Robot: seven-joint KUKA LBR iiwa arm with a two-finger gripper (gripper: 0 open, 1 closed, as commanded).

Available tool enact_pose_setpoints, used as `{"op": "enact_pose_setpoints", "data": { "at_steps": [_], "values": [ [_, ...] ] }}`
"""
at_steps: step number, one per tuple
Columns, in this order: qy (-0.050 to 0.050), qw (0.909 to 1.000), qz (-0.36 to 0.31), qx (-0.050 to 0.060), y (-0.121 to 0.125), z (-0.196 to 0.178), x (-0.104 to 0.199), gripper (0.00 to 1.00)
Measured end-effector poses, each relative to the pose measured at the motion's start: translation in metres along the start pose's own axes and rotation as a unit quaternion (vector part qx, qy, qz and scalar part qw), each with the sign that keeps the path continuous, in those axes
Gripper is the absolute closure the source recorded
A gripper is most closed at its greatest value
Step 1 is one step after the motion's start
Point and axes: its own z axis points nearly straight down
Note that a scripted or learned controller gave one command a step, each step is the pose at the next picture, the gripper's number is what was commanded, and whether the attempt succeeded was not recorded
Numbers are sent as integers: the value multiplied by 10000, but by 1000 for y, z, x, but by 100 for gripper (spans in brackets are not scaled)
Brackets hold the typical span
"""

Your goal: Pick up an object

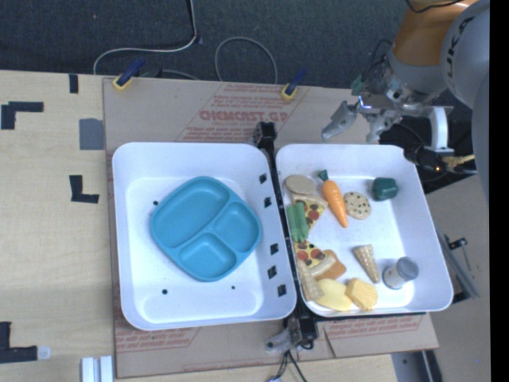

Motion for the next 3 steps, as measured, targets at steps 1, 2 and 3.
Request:
{"op": "enact_pose_setpoints", "data": {
  "at_steps": [1, 2, 3],
  "values": [
    [-6, 10000, 16, 39, -3, 172, -43, 0],
    [-4, 10000, 2, 2, 0, 153, -42, 100],
    [16, 10000, -32, -36, -34, 64, 33, 100]
  ]
}}
